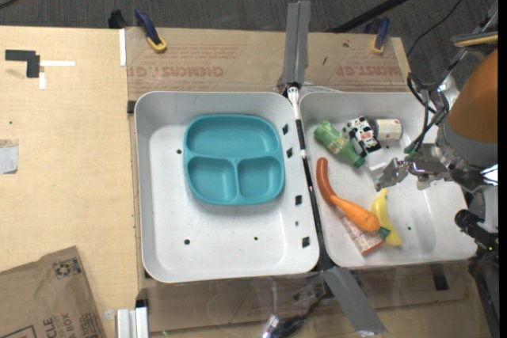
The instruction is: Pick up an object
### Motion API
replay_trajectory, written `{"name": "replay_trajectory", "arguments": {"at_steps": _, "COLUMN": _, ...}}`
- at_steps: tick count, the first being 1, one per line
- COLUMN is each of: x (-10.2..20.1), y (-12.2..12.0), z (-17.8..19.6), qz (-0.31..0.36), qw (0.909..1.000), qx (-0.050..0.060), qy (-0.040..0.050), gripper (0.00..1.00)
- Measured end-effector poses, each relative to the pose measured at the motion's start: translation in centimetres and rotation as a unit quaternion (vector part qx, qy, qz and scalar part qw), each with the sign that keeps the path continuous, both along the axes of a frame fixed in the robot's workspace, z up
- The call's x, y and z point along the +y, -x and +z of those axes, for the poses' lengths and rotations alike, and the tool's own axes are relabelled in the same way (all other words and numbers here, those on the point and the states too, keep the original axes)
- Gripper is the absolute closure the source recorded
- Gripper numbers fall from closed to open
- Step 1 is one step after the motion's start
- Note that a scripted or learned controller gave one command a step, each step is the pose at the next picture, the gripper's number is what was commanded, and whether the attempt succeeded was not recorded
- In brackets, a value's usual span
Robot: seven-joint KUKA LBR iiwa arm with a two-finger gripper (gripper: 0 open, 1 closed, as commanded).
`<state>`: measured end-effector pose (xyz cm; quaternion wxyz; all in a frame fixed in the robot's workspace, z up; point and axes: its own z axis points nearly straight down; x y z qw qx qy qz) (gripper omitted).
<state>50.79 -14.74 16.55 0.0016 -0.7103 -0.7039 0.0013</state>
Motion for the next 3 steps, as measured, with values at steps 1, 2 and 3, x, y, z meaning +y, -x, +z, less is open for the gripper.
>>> {"name": "replay_trajectory", "arguments": {"at_steps": 1, "x": 1.9, "y": 2.6, "z": -7.1, "qz": -0.096, "qw": 0.9954, "qx": -0.004, "qy": 0.0004, "gripper": 0.0}}
{"name": "replay_trajectory", "arguments": {"at_steps": 2, "x": 0.3, "y": 0.1, "z": -6.0, "qz": -0.039, "qw": 0.9992, "qx": 0.0, "qy": 0.0002, "gripper": 0.0}}
{"name": "replay_trajectory", "arguments": {"at_steps": 3, "x": 3.0, "y": 2.8, "z": -7.1, "qz": -0.016, "qw": 0.9999, "qx": -0.006, "qy": 0.0012, "gripper": 0.0}}
